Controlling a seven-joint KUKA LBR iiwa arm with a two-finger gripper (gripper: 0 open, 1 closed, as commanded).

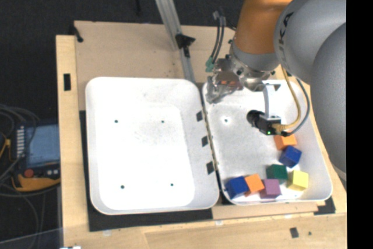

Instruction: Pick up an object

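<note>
Camera view shows us the pincer [220, 87] at the right bin's [245, 125] top-left corner, its state impossible to tell, well apart from the coloured cubes [274, 179] clustered at the near edge, so descending here risks grabbing nothing.

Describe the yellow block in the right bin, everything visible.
The yellow block is a small cube, plain and matte, perhaps foam or painted wood. It sits slightly turned near the right bin's near right corner, beside the green block, below the blue block. Whether they touch is unclear. The gripper is far from it.
</note>
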